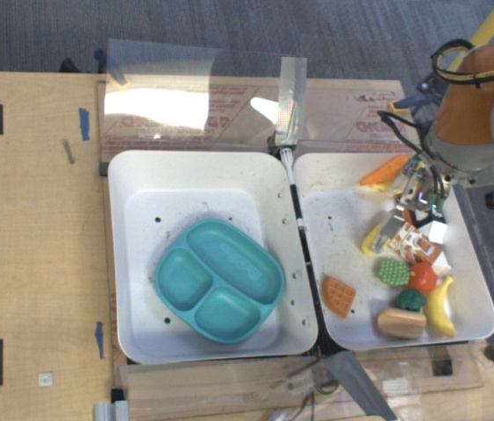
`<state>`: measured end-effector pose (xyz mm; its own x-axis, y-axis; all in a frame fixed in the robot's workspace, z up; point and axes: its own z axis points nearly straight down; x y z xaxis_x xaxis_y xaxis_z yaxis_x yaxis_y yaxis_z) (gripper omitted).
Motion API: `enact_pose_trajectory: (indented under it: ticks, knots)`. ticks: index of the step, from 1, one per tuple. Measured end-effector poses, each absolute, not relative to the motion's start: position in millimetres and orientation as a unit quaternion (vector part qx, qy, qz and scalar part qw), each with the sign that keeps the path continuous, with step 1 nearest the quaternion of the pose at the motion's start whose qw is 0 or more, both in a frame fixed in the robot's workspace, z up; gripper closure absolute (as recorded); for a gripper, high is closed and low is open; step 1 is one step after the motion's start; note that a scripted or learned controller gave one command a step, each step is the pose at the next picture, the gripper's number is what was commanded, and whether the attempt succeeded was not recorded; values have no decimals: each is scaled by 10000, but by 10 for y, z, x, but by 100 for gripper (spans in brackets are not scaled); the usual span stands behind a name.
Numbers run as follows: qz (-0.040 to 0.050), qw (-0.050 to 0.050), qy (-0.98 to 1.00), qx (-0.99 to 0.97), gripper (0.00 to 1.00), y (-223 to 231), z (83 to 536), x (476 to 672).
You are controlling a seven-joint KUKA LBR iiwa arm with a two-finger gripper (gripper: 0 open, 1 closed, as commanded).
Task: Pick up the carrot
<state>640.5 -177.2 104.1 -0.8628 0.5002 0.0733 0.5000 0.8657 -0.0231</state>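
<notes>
A grey carpeted floor (229, 16) is seen behind a light wooden worktop (27, 235), on which 2 shallow white bins are set side by side. In the left bin (132, 182) a teal plate (220, 279) with 3 compartments is laid, slightly turned. A clear plastic sheet (185, 103) is seen at the back of the bins, with a metal strip (290, 99) standing above the seam between them.

The right bin (334, 191) is filled with toy food. The carrot (384, 171) is found near the bin's back edge, lying flat and pointing towards the back right corner. The arm (475, 103) is reached in from the right, and its tool (418, 202) is hung just in front of the carrot, close beside it. Whether the tool is open or closed cannot be told, and nothing is seen held in it.

Below the tool a yellow piece (375, 237) is laid, and next to it a printed carton (418, 246). Nearer the front are grouped a green knobbly piece (394, 272), a red tomato (423, 279), a dark green piece (411, 300), a banana (440, 305) and a tan bread roll (401, 323). An orange waffle (339, 296) is set apart at the bin's left side.
</notes>
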Motion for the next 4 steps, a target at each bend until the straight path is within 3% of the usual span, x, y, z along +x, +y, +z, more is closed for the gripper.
enact_pose_trajectory:
  ticks: [1,2,3,4]
  knots:
    - [-119,492,-9067,-4187,0,-1896,894,6499]
    - [-93,230,-9082,-4177,100,-1931,1011,6578]
    - [-21,-53,-8759,-4824,100,-1522,1977,6225]
    - [-30,-46,-8700,-4931,100,-782,2548,6210]
